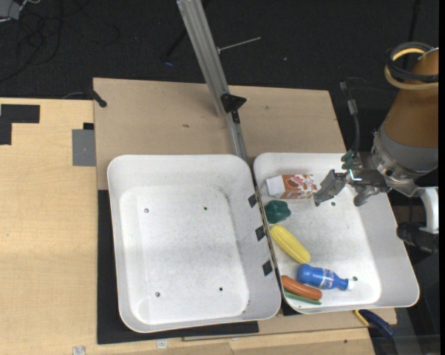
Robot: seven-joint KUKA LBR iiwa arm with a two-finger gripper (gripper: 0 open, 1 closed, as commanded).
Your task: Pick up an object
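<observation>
Two shallow white bins sit side by side on the table (pixel 45 198): the left bin (pixel 182 242) fills the lower centre of the frame, the right bin (pixel 385 272) the lower right. Five objects lie in the right bin, all toward its left half. At the top is one small white carton (pixel 295 186) with a red and orange label; its writing is too small to read. Just below it is one dark green lump (pixel 277 211). Beneath that lies one yellow corn cob (pixel 290 243), slanting down to the right. Lower still is one blue bottle (pixel 322 277) on its side, with a white band whose print cannot be read, and just beside it, at the bin's lower left edge, one orange carrot (pixel 301 288).

The tool (pixel 347 186) hangs over the upper middle of the right bin, just right of the carton, its two fingers spread apart with nothing between them. One metal rail (pixel 210 65) runs from the top centre of the frame down toward the bins.
</observation>
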